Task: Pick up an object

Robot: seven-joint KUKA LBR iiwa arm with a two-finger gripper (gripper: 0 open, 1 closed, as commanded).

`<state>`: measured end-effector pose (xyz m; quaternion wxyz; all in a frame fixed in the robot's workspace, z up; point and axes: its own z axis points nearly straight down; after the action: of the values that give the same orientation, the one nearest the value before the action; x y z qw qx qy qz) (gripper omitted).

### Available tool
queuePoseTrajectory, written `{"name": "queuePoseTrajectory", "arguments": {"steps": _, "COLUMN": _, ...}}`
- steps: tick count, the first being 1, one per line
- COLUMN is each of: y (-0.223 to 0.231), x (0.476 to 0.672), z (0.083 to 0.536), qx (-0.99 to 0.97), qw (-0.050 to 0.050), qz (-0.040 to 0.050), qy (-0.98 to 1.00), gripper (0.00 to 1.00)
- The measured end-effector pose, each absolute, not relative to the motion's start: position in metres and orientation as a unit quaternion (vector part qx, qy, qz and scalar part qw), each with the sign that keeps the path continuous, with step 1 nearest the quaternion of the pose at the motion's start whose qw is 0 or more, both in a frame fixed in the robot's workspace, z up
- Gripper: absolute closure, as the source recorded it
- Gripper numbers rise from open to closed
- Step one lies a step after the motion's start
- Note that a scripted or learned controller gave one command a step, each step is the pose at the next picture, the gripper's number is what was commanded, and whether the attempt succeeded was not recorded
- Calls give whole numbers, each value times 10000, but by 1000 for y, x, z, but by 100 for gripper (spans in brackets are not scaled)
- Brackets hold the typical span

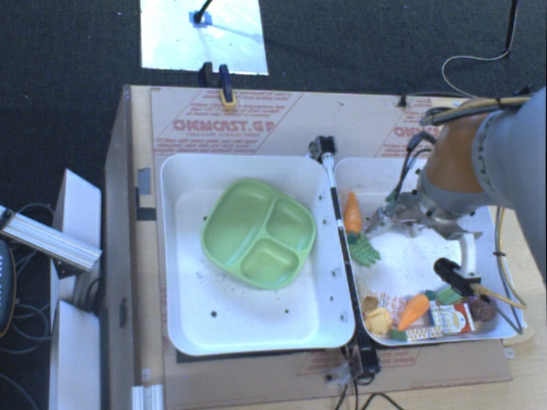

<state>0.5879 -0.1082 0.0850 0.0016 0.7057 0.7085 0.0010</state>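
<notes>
Dark carpet surrounds the bench, where two white bins lie side by side.

Nearest, at the lower right of the frame, the right bin holds small toy foods in a heap: an orange carrot and packets. They look light, stiff and rather smooth, so I judge the carrot's thick middle the best place to grasp.

Higher, the gripper hangs beside a second carrot and a green leafy piece; whether it is open I cannot tell.

Left, a green divided plate lies in the other bin.

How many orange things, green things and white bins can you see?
Orange carrots: 2, one by the divider, one near the front
Green things: 2, plate, leafy toy
White bins: 2, left, right
Total: 6
</notes>
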Motion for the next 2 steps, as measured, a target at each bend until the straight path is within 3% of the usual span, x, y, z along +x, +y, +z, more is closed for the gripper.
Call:
{"name": "queuePoseTrajectory", "arguments": {"steps": 1, "y": -94, "x": 631, "z": 87, "qx": 7069, "qw": 72, "qz": -22, "qy": 7073, "gripper": 0}}
{"name": "queuePoseTrajectory", "arguments": {"steps": 2, "y": -194, "x": 598, "z": 85, "qx": 7066, "qw": 14, "qz": -4, "qy": 7076, "gripper": 0}}
